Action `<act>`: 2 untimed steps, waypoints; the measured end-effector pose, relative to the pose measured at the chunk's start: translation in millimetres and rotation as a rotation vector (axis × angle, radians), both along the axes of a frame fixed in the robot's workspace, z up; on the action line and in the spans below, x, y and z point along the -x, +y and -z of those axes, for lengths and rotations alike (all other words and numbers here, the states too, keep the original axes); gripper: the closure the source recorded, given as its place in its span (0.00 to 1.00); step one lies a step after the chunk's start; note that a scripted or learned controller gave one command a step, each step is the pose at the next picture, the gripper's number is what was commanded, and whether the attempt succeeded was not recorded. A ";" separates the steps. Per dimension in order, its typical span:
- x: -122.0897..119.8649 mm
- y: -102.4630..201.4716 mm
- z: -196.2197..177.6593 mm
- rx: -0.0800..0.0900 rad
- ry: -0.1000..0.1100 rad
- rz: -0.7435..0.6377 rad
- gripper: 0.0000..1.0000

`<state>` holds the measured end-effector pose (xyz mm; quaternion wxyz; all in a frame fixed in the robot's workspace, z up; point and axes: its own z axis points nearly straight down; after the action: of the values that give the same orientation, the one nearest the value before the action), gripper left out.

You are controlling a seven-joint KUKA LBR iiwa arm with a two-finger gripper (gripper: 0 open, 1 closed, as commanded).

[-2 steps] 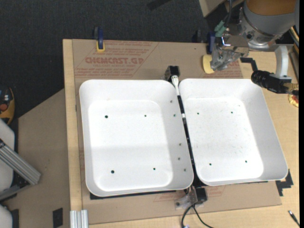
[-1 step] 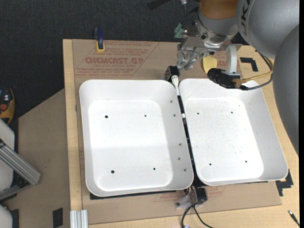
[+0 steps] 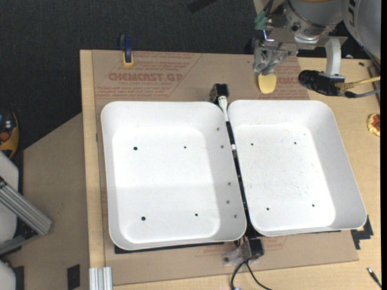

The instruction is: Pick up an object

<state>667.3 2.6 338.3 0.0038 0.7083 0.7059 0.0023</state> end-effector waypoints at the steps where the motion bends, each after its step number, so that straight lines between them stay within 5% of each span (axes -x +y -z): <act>1: 2.2 72.0 92.1 -0.004 0.018 -0.009 1.00; 2: 0.0 46.6 39.4 -0.001 0.001 -0.002 1.00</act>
<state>667.2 49.2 298.8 0.0029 0.7076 0.7066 0.0023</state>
